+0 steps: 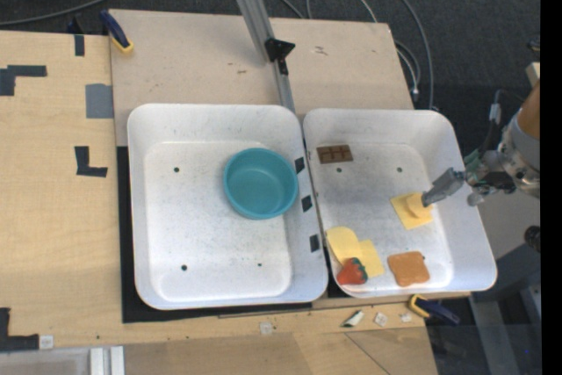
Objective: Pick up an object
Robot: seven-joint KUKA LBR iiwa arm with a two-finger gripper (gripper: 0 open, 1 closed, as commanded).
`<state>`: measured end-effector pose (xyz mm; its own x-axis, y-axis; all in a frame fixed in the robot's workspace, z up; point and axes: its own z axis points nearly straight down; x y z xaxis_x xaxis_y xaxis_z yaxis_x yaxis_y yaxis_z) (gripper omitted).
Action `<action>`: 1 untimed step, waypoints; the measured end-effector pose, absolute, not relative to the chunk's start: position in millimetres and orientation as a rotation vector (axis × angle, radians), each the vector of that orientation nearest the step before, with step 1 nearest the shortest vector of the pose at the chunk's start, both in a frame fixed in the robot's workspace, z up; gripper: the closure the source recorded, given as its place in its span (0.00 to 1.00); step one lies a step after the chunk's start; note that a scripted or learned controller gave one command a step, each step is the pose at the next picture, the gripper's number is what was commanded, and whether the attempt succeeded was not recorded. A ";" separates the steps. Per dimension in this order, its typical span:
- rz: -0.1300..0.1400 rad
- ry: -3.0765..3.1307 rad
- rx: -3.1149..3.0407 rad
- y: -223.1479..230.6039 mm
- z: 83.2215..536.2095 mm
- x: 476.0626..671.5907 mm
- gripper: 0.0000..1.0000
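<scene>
One pale yellow wedge (412,211), right under the pincer (429,198): likely light, stiff, a bit slick. Best nipped across its narrow sides. Pincer's state: cannot tell.

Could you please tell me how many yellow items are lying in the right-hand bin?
2. One yellow piece lies toward the bin's right side, just beneath the gripper. The other yellow piece lies near the front-left corner, touching a red item. None seems hidden.
</scene>
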<state>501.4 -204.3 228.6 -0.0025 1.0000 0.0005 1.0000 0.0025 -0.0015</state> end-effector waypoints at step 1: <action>0.001 -2.223 -2.218 -204.4 228.7 501.4 0.00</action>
